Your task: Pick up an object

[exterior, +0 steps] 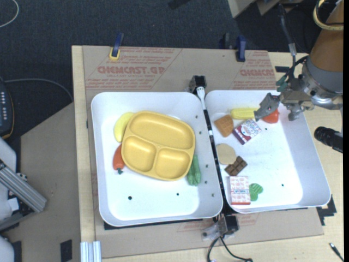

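Nearest the camera, at the bottom of the frame, a cable connector (226, 224) sits at the bench's front edge between the two bins. In the left bin (103, 146), a yellow divided tray (158, 145) takes up the middle, tilted a little. A yellow piece (122, 125) pokes out at its upper left, a red-orange piece (118, 159) lies against its left side, and a green piece (193, 172) shows at its lower right. The right bin (305, 162) holds a tan block (224, 125), a corn cob (243, 113) at upper centre, a red-and-white packet (248, 131) just below it, a pale round disc (225, 153), a brown chocolate piece (235, 165), a second red-and-white pack (239, 190) near the front wall, and a small green item (255, 190) touching it. The gripper (268, 107) hangs over the upper right of this bin, right of the cob, over a red object (272, 117). Whether it is clenched or released I cannot tell; nothing visibly sits in its grasp
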{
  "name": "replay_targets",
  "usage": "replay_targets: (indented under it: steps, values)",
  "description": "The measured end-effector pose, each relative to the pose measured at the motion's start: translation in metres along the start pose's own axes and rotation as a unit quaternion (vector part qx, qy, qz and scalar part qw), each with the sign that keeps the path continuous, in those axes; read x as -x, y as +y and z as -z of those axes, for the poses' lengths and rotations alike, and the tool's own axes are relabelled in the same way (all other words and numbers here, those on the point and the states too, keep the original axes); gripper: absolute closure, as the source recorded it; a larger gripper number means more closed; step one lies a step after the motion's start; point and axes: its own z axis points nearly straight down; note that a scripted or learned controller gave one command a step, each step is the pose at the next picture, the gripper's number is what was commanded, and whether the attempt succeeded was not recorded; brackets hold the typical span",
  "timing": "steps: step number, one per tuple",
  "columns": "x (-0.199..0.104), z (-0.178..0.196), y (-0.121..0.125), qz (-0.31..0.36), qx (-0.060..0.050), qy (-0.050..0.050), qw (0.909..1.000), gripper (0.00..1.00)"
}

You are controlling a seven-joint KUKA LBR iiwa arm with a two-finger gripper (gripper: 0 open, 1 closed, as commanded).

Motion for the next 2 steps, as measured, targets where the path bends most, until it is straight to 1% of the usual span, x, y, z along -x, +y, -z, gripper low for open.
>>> replay_targets:
  steps: [1,2]
  values:
    - [0.000,0.006,0.002,0.001,0.005,-0.001,1.0000,0.00]
    - [-0.002,-0.058,-0.003,0.001,0.001,0.000,1.0000,0.00]
